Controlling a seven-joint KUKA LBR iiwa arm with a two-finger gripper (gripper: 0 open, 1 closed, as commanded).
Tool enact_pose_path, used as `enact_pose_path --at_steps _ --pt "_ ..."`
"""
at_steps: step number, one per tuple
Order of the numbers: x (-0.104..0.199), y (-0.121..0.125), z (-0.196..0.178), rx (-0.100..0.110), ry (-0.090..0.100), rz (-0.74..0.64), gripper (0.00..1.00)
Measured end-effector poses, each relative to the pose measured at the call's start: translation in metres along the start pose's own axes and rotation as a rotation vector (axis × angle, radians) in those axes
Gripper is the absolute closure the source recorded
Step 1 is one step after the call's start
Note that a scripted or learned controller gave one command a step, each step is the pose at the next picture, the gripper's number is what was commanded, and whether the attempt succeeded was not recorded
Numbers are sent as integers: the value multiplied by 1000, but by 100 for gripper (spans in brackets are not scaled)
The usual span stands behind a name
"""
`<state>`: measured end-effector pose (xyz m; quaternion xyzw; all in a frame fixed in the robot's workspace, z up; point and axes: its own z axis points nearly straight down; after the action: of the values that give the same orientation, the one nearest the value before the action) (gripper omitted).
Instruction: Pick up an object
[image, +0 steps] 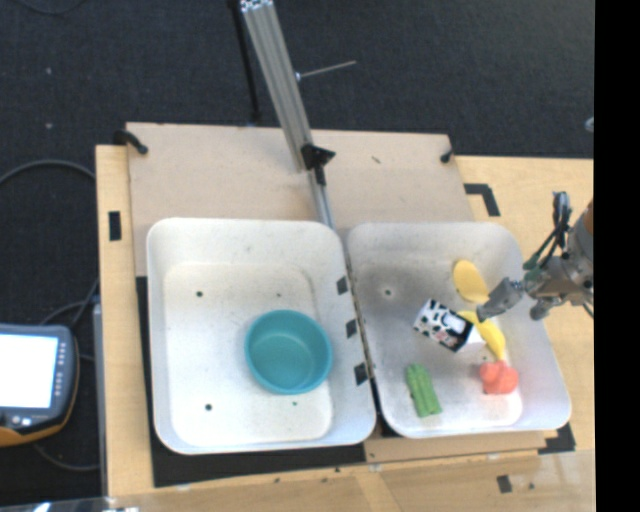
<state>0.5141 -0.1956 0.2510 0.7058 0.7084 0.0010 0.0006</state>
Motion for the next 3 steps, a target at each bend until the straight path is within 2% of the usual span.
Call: enact_pose_path --at_steps 1,2,3 --pt "0 0 0 0 0 1 0" --pt "-10 1 59 7 -2 5 0" --pt "-3 5 107 6 -1 7 0"
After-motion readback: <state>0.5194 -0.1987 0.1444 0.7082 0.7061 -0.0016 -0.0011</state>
